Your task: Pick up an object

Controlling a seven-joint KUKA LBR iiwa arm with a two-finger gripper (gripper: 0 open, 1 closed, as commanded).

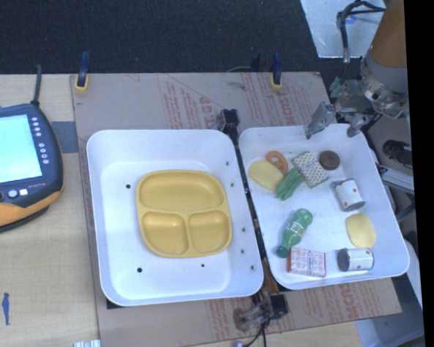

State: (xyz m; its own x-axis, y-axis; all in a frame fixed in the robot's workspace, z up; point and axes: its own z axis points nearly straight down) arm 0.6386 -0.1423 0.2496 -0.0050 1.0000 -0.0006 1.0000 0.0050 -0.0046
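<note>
Red-and-white carton (307, 262) flat in right bin (395, 253), green bottle (293, 230) beside it, jaws (335, 122) spread, holding nothing

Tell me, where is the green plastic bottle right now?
The green plastic bottle lies in the right white bin, near the middle of its front half, just above the red-and-white small box and left of the yellow oval piece.
</note>
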